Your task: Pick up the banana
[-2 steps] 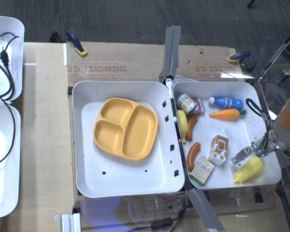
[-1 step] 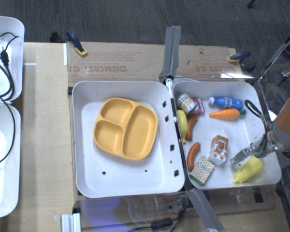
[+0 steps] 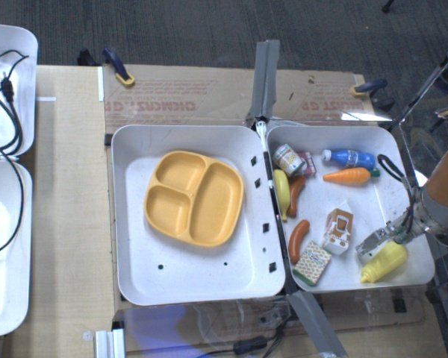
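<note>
Look first at the brown cardboard [image 3: 231, 95] behind the two bins: it carries red printed lettering, upside down from this angle and too faint for you to read for certain. The small can [image 3: 287, 159], the blue bottle [image 3: 349, 157] and the little cartons [image 3: 337, 230] all have labels, but the print is too small to make out.

The banana [image 3: 282, 191] lies in the right bin [image 3: 336, 131], hard against that bin's left wall, just left of centre frame, running top to bottom. A reddish-brown sausage [image 3: 296, 192] lies touching its right side, and the can sits just above it.

Your gripper [image 3: 379, 243] is at the lower right of the frame, low over the right bin, next to a yellow squeeze bottle [image 3: 384, 262]. You cannot tell from here whether its jaws are open or closed. It is well apart from the banana, with a second sausage [image 3: 299, 241], a carton and a green-edged packet [image 3: 312, 264] lying between them.

An orange carrot [image 3: 347, 175] rests near the upper middle of the right bin. The left bin [image 3: 134, 222] holds a yellow divided plate [image 3: 194, 198], with bare white floor around it. The banana has little room on its wall side.
</note>
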You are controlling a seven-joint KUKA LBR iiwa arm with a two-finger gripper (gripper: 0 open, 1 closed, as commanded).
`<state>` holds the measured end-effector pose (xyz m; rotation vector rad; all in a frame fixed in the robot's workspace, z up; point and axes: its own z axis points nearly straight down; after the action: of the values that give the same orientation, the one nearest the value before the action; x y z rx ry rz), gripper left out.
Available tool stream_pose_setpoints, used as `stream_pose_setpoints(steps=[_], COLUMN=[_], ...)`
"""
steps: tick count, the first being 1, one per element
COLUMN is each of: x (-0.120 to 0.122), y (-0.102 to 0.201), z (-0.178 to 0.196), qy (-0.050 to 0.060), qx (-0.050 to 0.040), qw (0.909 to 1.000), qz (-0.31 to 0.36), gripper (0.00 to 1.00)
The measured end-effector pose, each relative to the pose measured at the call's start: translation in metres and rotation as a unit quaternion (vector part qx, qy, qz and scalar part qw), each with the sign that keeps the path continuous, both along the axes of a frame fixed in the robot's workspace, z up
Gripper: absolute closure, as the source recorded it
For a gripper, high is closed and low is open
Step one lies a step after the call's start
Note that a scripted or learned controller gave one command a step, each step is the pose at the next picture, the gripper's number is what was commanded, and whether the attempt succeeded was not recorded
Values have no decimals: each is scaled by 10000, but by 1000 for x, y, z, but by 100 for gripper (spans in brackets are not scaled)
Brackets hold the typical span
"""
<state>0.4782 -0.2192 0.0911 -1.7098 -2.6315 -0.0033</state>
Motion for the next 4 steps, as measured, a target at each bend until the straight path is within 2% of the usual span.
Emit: stream_pose_setpoints(steps=[4], x=[0], y=[-1], z=[0], qy=[-2], qx=[-9], qw=[9998], qz=[192], gripper=[0])
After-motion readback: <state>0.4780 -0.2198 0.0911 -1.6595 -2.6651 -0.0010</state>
